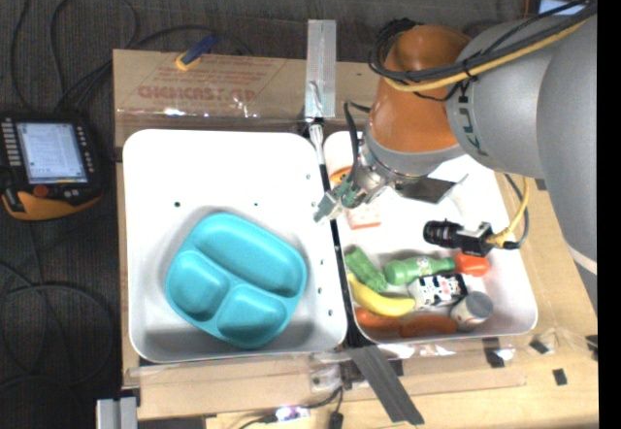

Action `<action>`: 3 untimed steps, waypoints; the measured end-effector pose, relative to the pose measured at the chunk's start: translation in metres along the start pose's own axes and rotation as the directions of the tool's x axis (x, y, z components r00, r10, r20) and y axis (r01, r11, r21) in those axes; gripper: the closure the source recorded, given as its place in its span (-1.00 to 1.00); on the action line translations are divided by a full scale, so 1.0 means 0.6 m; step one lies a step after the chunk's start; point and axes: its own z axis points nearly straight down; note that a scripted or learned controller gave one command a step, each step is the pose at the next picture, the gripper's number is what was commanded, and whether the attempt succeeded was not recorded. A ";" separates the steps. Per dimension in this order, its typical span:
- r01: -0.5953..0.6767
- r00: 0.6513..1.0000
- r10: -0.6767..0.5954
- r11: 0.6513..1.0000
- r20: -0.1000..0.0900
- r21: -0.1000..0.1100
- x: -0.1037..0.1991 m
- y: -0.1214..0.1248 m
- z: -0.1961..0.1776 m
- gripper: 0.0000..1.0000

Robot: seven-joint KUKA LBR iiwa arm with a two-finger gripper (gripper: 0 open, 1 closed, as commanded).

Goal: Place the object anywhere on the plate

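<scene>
A turquoise plate [236, 277] with three compartments lies in the left bin [155, 175], toward its front. My gripper [330, 203] hangs over the divider between the two bins, at the right bin's [519, 306] left edge, a little beyond and to the right of the plate. A small green and orange bit [343, 191] shows right at the gripper, but whether it is held is unclear. The plate's compartments hold nothing.
The right bin's front holds a yellow banana [380, 302], a green vegetable [363, 265], a green bottle [415, 270], an orange carrot-like piece [408, 325], a grey can [473, 309] and a small white box [437, 291]. A pale card [365, 216] lies under the wrist.
</scene>
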 end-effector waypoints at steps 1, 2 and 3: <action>0.281 0.960 -0.281 0.960 0.000 0.001 0.117 -0.040 0.000 1.00; 0.339 0.941 -0.339 0.941 0.003 -0.002 0.091 0.127 -0.120 1.00; 0.458 0.889 -0.458 0.889 -0.001 0.002 0.296 0.046 0.014 1.00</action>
